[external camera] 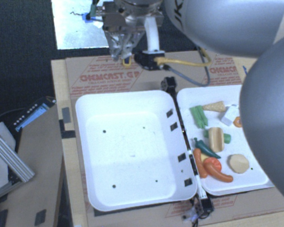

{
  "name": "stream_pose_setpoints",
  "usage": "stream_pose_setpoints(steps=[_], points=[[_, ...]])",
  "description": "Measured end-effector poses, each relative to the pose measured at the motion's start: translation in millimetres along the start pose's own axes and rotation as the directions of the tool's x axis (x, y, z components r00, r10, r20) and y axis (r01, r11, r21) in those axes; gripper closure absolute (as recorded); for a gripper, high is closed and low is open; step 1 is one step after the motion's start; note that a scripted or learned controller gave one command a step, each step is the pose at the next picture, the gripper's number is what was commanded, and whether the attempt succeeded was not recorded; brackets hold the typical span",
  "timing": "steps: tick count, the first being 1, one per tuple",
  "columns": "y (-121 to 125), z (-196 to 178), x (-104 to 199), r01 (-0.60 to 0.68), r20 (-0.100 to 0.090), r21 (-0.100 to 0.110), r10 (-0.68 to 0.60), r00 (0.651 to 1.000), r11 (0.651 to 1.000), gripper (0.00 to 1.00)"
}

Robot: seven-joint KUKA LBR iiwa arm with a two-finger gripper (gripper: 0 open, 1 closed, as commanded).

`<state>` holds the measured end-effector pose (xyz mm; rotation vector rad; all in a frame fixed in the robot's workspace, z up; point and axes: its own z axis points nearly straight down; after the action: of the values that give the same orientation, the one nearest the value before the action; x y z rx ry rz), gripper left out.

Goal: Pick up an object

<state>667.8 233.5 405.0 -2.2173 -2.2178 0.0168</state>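
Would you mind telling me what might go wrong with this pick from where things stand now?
1. The gripper sits above the far edge of the bench, well away from the toys, so it has a long way to travel.
2. The toys crowd together in the right bin: the orange pepper, bread piece and green pieces touch or overlap, so the gripper could catch two or slip off.

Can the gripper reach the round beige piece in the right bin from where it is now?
Probably yes. The gripper hangs beyond the bins' far edge. The round beige piece lies uncovered near the right bin's front, with only the orange-red toy beside it.
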Motion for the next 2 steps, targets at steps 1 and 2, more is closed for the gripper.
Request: stream_pose_setpoints(steps=[1,2], points=[[-1,-114,1,0.006,-0.009,-0.024,-0.006,1.000,1.000,1.00],[-1,-132,0,0.005,-0.005,-0.015,-0.005,1.000,1.000,1.00]])
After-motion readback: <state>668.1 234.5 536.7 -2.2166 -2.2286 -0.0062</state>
